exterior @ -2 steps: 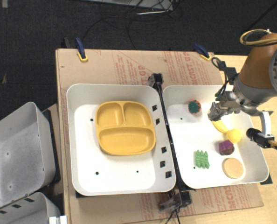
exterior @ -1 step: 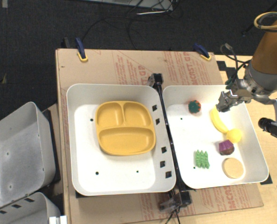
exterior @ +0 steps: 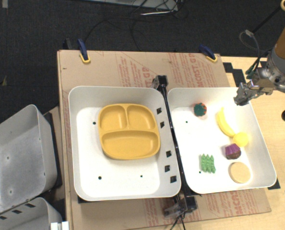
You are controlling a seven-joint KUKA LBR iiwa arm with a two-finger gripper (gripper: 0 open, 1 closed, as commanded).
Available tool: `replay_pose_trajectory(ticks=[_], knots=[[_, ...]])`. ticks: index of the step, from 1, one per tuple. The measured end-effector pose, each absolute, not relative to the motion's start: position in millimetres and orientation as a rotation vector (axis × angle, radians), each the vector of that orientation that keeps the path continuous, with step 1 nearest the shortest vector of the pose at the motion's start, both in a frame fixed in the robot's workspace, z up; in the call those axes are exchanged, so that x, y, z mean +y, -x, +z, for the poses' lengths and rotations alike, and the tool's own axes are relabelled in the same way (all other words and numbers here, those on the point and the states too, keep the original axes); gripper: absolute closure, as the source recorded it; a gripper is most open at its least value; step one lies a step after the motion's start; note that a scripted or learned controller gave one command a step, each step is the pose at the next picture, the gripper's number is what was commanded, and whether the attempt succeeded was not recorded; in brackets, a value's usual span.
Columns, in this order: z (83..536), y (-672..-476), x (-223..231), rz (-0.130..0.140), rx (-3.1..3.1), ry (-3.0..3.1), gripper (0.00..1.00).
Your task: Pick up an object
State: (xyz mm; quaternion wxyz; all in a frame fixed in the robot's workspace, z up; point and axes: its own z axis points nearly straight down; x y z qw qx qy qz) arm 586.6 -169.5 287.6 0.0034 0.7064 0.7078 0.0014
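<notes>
one clear pick: banana [exterior: 224, 122], nearest the gripper [exterior: 242, 97]; can't tell its state. centre over it, then drop straight.

You see the arm [exterior: 282, 56] as a rounded grey body with an orange-tan patch along its upper right side. Below that, your wrist section is a lighter, metallic grey block with darker edges. The gripper [exterior: 242, 97] is a small dark grey and black assembly with pale highlights, and a thin dark cable runs beside the arm above it.
</notes>
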Motion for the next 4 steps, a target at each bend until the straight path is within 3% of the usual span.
replay_pose_trajectory(ticks=[1, 2, 4], knots=[[290, -587.3, -169, 0.001, 2.223, -2.217, 1.00], [284, -589.0, -110, 0.001, 2.232, -2.213, 1.00], [265, -625.2, 0, 0.002, 2.229, -2.212, 1.00]])
